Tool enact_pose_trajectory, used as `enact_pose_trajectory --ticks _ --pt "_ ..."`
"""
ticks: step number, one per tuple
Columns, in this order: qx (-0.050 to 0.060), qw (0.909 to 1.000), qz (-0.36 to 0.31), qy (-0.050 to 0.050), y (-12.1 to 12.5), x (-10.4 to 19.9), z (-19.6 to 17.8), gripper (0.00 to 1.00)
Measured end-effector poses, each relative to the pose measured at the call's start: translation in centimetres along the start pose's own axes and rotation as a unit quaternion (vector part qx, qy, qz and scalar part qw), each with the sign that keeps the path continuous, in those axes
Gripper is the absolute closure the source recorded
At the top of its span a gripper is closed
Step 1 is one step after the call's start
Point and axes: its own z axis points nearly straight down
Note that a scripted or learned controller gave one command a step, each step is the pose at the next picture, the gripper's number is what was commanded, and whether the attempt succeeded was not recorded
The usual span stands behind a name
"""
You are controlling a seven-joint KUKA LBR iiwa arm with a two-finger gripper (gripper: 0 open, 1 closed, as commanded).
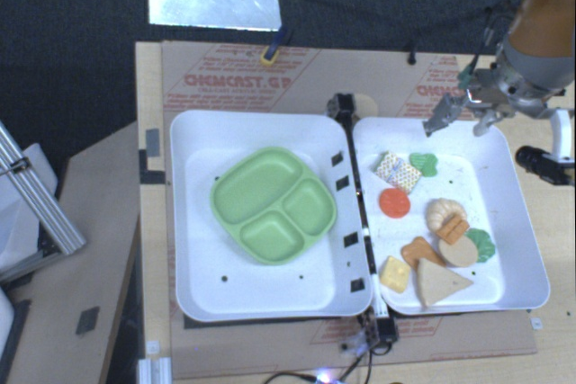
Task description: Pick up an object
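Two bins side by side on bench (108, 193). Left bin (193, 283) holds divided plate (273, 205). Right bin (517, 229) holds toy food pile (432, 234). Gripper (461, 118) above right bin's back edge.

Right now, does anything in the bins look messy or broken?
Nothing looks broken or spilled. The green plate lies flat but turned at a slant in the left bin. The toy food sits bunched together in the right bin, some pieces touching.
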Motion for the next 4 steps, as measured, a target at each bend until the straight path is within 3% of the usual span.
enact_pose_trajectory --ticks 4 --pt "0.000 1.0000 0.000 0.000 0.6 0.6 17.8 0.00"
